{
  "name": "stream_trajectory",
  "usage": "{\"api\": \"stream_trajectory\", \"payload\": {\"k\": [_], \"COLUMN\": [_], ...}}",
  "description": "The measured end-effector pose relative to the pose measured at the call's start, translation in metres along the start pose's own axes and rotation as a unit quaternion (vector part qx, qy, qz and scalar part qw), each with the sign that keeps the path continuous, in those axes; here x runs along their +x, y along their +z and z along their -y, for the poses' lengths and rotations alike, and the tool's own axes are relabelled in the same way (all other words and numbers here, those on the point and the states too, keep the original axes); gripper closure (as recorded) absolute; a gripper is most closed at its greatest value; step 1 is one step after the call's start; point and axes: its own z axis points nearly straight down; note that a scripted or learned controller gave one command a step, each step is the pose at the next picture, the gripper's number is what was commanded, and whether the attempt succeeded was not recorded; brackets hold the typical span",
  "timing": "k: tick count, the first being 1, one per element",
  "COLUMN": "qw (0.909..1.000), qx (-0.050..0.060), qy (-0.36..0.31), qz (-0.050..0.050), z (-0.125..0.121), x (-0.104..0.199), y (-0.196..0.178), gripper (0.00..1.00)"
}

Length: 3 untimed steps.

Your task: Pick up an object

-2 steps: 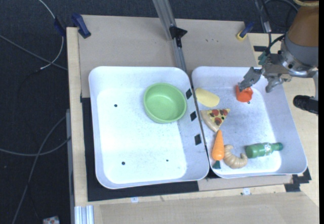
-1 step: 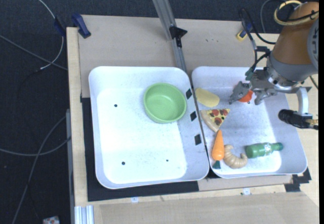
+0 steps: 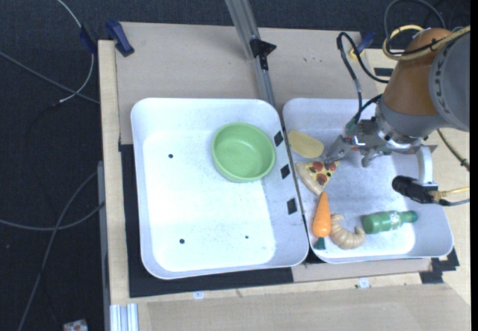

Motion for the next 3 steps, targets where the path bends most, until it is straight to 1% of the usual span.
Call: {"api": "stream_trajectory", "payload": {"k": [1, 2, 3], "qw": [1.0, 1.0, 0.9999], "qx": [-0.002, -0.004, -0.01], "qy": [0.001, 0.0, 0.001], "qz": [0.0, -0.002, 0.003], "z": [0.0, -0.002, 0.007], "x": [0.0, 0.002, -0.001], "y": [0.009, -0.005, -0.059], "gripper": [0.0, 1.0, 1.0]}}
